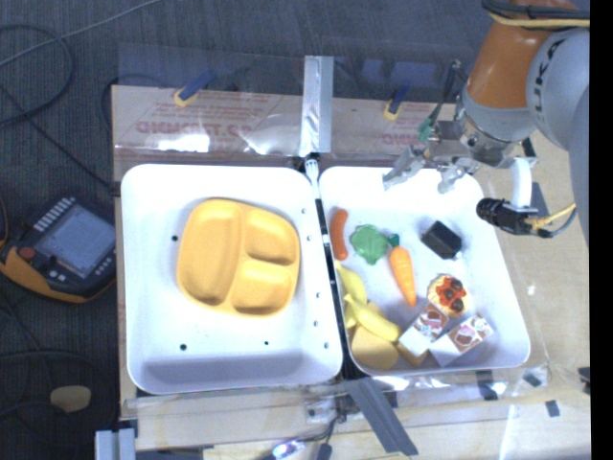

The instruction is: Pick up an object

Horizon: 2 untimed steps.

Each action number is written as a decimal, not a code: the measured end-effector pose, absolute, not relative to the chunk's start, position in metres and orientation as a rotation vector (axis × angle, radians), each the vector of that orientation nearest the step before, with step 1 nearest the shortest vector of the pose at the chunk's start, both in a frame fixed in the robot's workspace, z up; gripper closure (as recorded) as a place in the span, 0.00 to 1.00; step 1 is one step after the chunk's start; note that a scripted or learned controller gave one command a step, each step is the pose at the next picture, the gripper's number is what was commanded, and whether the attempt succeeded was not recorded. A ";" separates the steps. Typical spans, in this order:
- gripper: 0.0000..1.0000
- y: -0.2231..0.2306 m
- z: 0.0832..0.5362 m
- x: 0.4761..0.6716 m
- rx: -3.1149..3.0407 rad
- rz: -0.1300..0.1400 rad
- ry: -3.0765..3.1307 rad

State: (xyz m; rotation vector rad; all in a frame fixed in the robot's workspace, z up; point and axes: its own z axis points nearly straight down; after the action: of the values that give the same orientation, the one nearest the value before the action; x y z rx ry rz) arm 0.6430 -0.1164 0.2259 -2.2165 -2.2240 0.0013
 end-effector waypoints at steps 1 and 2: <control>0.00 -0.121 0.094 0.627 -1.988 -0.001 -2.433; 0.00 -0.109 0.092 0.589 -1.869 -0.012 -2.543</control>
State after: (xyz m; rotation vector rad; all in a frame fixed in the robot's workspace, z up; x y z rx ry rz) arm 0.5891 -0.1094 0.0916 -1.8686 -2.5434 -0.0119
